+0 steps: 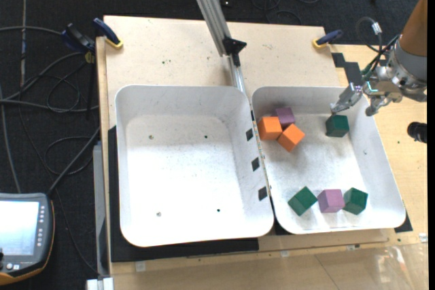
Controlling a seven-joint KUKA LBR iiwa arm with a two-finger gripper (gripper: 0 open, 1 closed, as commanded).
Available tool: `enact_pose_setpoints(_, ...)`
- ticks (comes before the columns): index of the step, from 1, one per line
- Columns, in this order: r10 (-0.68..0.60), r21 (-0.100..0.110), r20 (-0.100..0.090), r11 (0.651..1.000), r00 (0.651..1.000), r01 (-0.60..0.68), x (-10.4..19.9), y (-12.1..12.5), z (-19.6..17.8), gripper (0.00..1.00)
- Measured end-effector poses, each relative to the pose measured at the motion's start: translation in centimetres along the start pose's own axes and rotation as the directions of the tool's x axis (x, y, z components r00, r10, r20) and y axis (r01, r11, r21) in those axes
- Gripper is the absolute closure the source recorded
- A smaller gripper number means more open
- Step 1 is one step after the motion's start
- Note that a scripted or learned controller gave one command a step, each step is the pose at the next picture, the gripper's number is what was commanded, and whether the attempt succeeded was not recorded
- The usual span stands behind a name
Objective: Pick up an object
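The right bin [380, 166] holds several small blocks. Two orange blocks [270, 127] [292, 138] and a purple block [285, 116] cluster near its upper left. A dark green block [336, 125] lies alone near the upper right. Along the front sit a green block [302, 201], a purple block [331, 200] and another green block [355, 200]. My gripper [358, 102] hangs over the bin's upper right rim, just above and right of the lone dark green block. Its fingers are spread open with nothing between them.
The left bin [136, 146] lies beside the right one, sharing a middle wall. A slanted metal pole [207, 0] reaches down to the bins' back edge. Blue-and-yellow clamps [107, 33] [326, 39] sit at the board's back corners. A teach pendant [24, 234] lies at the lower left.
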State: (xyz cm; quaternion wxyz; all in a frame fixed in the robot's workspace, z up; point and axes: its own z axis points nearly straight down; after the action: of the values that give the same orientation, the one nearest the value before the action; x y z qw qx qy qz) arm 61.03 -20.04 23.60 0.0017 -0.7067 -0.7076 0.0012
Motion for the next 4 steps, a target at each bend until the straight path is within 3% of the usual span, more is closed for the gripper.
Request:
enact_pose_setpoints(1,-0.002,-0.004,0.002,1.0,1.0,0.002,0.0,0.1,-0.3,0.0)
enact_pose_setpoints(2,0.002,0.001,0.0,1.0,1.0,-0.002,0.2,-1.0,5.2,0.0)
enact_pose_setpoints(4,0.001,0.0,0.0,1.0,1.0,-0.001,0.5,-0.8,14.4,0.0)
